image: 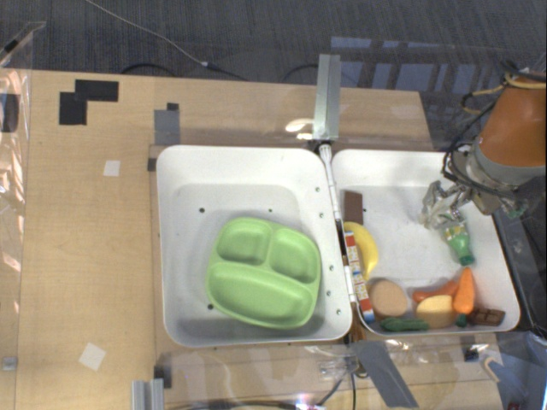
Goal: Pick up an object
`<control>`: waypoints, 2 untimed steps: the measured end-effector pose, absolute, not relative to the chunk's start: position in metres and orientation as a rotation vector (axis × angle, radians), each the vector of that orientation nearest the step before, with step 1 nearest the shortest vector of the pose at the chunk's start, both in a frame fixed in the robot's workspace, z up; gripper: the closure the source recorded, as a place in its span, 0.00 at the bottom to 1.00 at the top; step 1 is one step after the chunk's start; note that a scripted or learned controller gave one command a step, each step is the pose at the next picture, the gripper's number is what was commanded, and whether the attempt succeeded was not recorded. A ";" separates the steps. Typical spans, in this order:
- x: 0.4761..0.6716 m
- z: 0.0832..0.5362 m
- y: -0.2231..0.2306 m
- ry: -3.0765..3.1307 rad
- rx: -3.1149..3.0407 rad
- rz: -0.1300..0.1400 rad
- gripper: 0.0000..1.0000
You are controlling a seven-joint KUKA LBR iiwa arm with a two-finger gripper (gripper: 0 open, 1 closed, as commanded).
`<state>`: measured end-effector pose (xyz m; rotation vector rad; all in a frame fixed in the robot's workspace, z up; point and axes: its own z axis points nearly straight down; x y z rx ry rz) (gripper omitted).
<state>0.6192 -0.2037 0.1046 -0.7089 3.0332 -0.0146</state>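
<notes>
Camera view shows the gripper (443,205) low over the right bin (402,169), just above a small green bottle (461,246); whether it is spread or pressed together cannot be told; a banana (367,248), a carrot (464,289) and other toy foods lie along the bin's near edge; a green divided plate (265,272) sits in the left bin (184,229).

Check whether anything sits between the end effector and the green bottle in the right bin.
Nothing visible does. The end effector hangs over the right bin, just up-left of the green bottle, with bare bin floor between them. The carrot lies just below the bottle, on its far side from the end effector, so not in the path.
</notes>
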 end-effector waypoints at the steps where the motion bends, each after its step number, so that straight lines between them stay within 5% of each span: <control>1: 0.634 0.132 -0.205 2.822 -1.356 -0.008 1.00; 2: 0.587 0.118 -0.137 2.873 -1.253 0.003 1.00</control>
